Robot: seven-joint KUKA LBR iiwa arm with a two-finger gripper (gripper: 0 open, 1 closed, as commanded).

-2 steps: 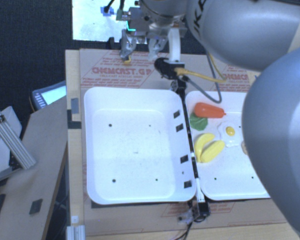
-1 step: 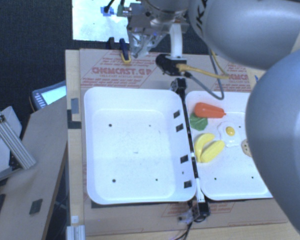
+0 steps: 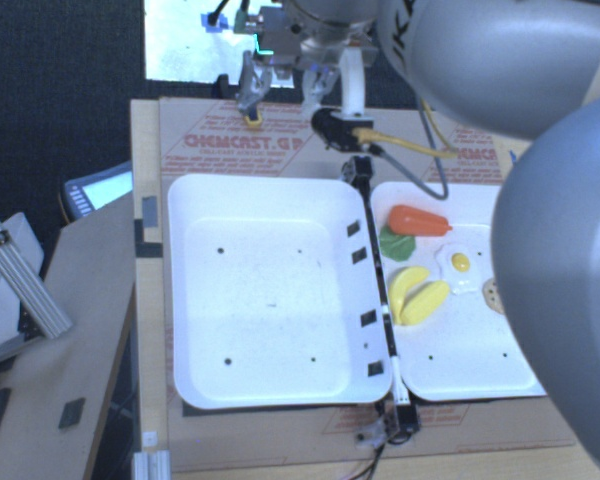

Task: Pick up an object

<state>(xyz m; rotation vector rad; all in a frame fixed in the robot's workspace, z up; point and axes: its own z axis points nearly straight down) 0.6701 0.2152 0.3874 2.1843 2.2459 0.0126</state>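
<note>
Camera view: gripper (image 3: 280, 90) beyond left bin (image 3: 190, 268)

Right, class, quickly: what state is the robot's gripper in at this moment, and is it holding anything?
Gripper: raised beyond the far edge of the bins; open or closed cannot be told, and no object is seen held in it.

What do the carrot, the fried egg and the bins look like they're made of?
Carrot: likely moulded plastic, a uniform orange body with a flat green top.
Fried egg: probably plastic or rubber too, with a glossy white and a solid yellow yolk.
Bins: thin white plastic trays by the look, smooth, with rounded corners.
</note>
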